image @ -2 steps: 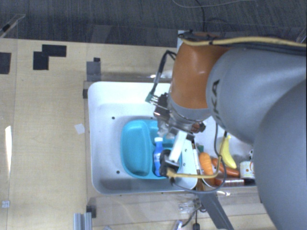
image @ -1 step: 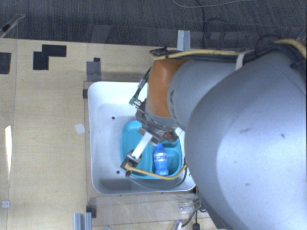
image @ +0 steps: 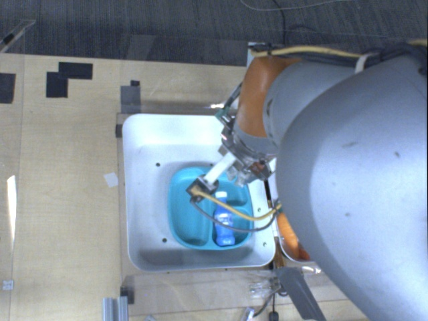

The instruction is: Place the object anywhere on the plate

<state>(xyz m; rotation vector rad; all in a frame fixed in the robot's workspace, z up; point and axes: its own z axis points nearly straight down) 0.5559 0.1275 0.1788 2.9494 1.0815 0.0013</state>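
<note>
Claw (image: 239, 174) near blue plate (image: 184, 212) in white bin (image: 144, 179)
Open or clenched, cannot tell; small blue thing (image: 225, 229) on plate

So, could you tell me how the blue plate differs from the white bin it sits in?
The plate is bright blue; the bin is white. The plate is smaller and lies inside the bin. The plate is split into compartments; the bin is one open well. Both are shallow with rounded corners.

The arm (image: 348, 166) is a big, smooth grey shell, rounded and matte. An orange band (image: 257, 99) rings it above the wrist, with silvery metal fittings (image: 244, 149) just below.
</note>
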